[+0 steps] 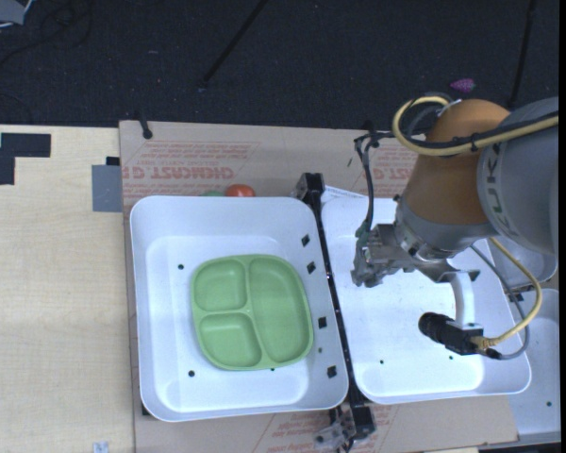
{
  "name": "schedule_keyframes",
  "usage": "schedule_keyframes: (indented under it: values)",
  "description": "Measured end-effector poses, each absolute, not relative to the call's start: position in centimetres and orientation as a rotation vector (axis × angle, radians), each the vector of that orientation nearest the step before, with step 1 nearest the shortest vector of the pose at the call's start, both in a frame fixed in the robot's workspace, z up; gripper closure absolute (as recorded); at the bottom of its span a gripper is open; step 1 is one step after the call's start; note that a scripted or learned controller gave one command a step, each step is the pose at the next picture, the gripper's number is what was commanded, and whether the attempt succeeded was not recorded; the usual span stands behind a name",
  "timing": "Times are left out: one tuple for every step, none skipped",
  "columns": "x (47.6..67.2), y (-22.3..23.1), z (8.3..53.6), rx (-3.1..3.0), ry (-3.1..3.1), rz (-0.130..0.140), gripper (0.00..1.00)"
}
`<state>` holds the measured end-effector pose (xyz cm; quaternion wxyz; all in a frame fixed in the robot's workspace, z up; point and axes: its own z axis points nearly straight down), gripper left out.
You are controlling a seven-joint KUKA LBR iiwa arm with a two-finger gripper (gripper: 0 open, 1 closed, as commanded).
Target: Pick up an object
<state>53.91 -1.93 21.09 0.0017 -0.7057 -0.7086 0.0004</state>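
Hanging low over the right bin [410, 371], the hand [371, 270] sat close to that bin's wall on the side shared with the left bin [160, 229], nearer the far edge than the near one. Whether it was released or clenched could not be told from this slanted look down, and nothing showed in its grasp. The floor of the right bin beneath it looked bare. The task's likeliest thing, a green divided plate [252, 311], lay flat in the middle of the left bin, a little toward its near edge and apart from all four walls. From the hand it lay across the dividing walls and somewhat nearer the camera, so the coming move would probably turn on lifting clear of those walls before crossing over. The plate was almost as wide as deep, with no strong long axis, and its one long compartment ran along the side closest to the hand. That raised rim looked like the best hold. A small red thing [239, 192] rested on the surface just beyond the left bin's far edge.
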Motion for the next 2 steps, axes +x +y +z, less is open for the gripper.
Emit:
schedule_keyframes:
  values:
    - [56.2, 2.1, 22.4, -2.217, -2.224, 0.000, 1.00]
    - [59.0, 7.7, 22.6, -2.214, -2.225, -0.001, 1.00]
